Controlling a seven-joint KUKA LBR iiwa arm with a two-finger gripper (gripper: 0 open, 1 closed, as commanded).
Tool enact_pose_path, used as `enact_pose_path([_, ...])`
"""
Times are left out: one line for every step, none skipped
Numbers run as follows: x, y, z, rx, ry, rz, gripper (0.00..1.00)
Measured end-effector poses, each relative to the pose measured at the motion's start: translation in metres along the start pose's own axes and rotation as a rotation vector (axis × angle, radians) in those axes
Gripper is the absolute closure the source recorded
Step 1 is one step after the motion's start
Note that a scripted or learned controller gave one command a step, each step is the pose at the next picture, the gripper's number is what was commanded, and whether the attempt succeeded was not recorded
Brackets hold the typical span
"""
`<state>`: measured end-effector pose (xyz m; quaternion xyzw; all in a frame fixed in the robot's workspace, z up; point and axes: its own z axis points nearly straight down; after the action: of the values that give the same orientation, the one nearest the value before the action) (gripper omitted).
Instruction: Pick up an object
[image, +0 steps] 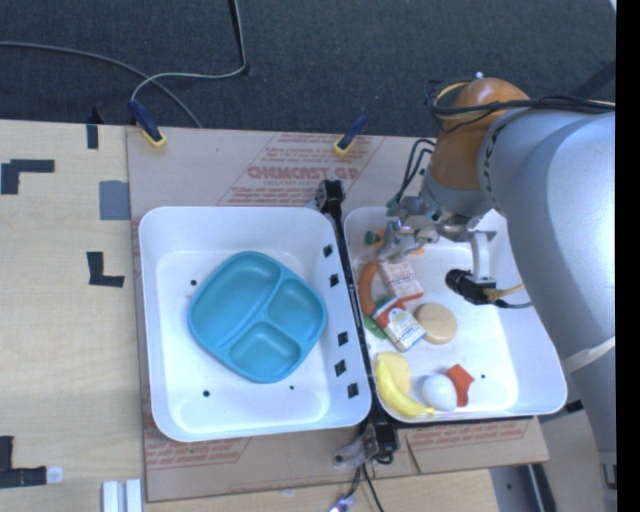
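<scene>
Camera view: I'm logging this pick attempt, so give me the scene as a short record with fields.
left bin: holds a blue divided plate
right bin: banana, white egg-shaped item, small red piece, tan round cookie-like item, snack packets, orange sausage-like item
arm: reaches in from the right
pincer: low over the right bin's far-left corner, above the packets
grasp: cannot tell

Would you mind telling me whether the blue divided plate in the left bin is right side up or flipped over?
Right side up: the blue divided plate lies flat in the left bin with its three hollow compartments facing the camera.
</scene>
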<state>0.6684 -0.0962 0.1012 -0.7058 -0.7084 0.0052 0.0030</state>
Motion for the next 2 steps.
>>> enact_pose_path([0.000, 0.001, -0.001, -0.008, -0.002, 0.000, 0.00])
enact_pose_path([-0.004, 0.002, 0.011, -0.016, -0.004, 0.003, 0.00])
